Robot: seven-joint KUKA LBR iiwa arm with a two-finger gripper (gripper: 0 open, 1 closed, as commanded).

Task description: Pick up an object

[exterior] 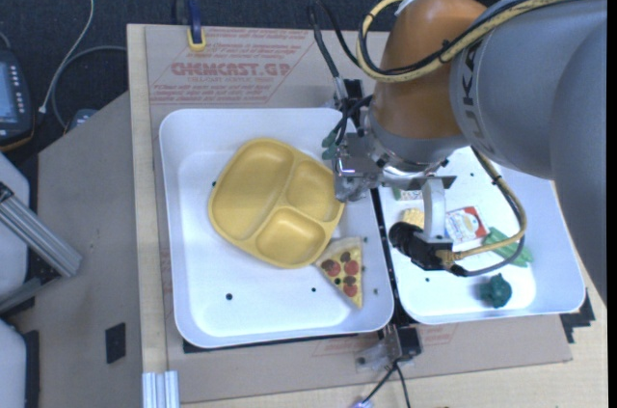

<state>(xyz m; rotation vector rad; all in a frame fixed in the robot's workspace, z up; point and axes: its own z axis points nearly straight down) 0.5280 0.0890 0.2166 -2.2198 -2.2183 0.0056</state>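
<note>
A yellow divided plate (275,201) lies in the left bin (183,232), tilted slightly. A toy pizza slice (345,268) rests just below its right edge. In the right bin (549,285) lie a red-and-white packet (467,225), a green piece (506,247), a teal lump (497,291) and a small yellow item (413,217). My gripper (386,179) hangs under the orange wrist band (424,68), over the divide between the bins and beside the plate's right edge. The wrist hides most of it.
A black part with a yellow-sleeved cable (429,254) hangs over the right bin's left side. The grey arm (549,78) covers the upper right. A cardboard sheet (231,64) lies behind the bins, with a yellow clamp (196,35) at its top edge.
</note>
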